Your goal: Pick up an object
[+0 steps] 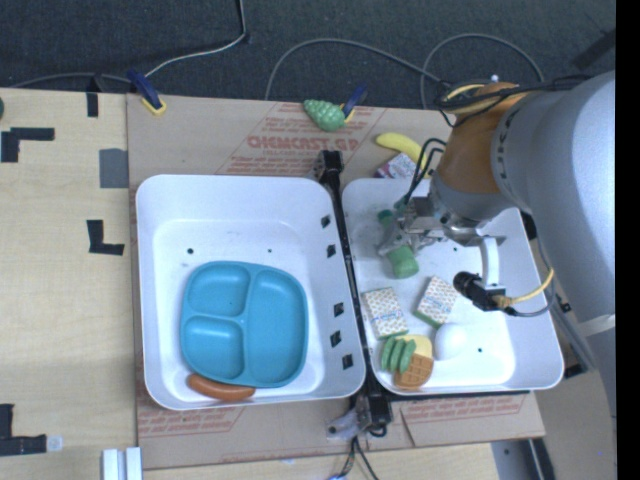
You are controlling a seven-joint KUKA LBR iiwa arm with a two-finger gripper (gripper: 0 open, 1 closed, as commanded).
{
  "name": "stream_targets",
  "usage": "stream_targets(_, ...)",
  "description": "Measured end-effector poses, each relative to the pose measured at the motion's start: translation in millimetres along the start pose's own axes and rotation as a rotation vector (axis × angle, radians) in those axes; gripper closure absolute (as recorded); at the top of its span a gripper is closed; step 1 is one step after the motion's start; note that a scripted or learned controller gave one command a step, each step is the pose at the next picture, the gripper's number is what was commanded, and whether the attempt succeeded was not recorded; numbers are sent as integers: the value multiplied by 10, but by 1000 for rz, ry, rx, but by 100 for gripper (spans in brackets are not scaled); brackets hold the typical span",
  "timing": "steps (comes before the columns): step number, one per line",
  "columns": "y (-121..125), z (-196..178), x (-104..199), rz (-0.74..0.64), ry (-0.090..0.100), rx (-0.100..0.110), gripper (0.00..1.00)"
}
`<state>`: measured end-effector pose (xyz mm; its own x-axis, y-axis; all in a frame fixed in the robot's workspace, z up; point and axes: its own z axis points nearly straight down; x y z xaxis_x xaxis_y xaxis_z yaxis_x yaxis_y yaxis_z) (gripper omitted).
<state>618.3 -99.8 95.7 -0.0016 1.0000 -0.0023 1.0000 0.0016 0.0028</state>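
**Hand down in right bin, over green block**

Arm (530, 158) reaches in from the right, orange band above wrist. Hand (402, 236) sits low in upper-left part of right bin (520, 368). Finger gap: can't tell, wrist and cables hide the tips. Grasp on anything: can't tell either.

Rel. to hand:
- green block (403, 262) just below it, touching or nearly so; can't tell if it's between the fingers.
- two patterned square packets, one (385, 311) further below, other (437, 299) below-right, near each other.
- white round obj (452, 340) below-right, beyond the 2nd packet.
- green/tan toy food piece (410, 359) well below, at bin's bottom-left.
- black cable w/ yellow lead (490, 293) to the right, hanging off the arm.
- yellow banana (399, 145) above, outside the bin on cardboard sheet.
- green textured obj (325, 114) above-left, also on cardboard, by a blue clip.

Left bin (160, 208), well left of hand: blue divided plate (244, 322), orange sausage (220, 388) touching plate's lower edge.

Both bins sit side by side on the desk (50, 268).
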Motion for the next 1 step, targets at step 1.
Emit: stream_targets(1,-10,-891,519,-1,3,2,100)
